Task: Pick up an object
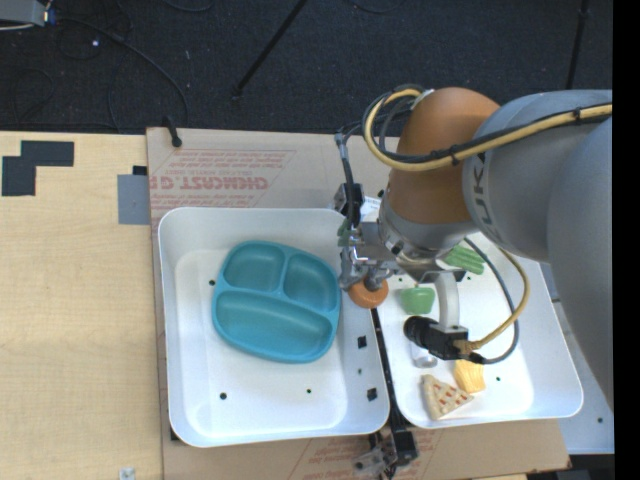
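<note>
Upside-down "CHEMCREST" print on cardboard sheet (250, 168)

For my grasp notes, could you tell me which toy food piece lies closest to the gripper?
The orange piece, right under the gripper at the bins' divider; the others lie farther right.

Two bins sit side by side on the bench: a divided plate (277, 301) lies in the left bin (190, 368); in the right bin (545, 388), a sandwich wedge (444, 397) rests nearest, a cheese piece (470, 376) just beside it, the arm (470, 168) above.

Wooden bench (70, 318); cardboard sheet (250, 173) on it; two white bins (190, 408) atop cardboard.
</note>
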{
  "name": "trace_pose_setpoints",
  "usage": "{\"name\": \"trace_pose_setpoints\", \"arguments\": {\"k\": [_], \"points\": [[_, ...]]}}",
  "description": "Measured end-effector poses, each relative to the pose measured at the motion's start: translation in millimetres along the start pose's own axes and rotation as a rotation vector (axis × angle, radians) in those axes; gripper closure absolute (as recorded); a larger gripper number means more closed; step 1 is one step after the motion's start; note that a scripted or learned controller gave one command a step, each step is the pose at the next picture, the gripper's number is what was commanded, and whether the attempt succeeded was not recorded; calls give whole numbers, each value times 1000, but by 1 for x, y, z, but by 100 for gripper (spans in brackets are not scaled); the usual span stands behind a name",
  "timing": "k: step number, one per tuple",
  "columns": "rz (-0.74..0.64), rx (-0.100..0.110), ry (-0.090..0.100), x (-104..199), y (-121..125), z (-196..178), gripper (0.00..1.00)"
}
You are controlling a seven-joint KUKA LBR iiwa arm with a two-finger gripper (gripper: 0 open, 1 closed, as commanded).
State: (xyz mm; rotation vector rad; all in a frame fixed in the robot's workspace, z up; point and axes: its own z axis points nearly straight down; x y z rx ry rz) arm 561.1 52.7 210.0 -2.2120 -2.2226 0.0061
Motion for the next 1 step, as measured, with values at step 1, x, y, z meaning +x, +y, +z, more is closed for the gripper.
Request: {"name": "trace_pose_setpoints", "arguments": {"k": [1], "points": [[-1, -4, 0, 51, -11, -14, 100]]}}
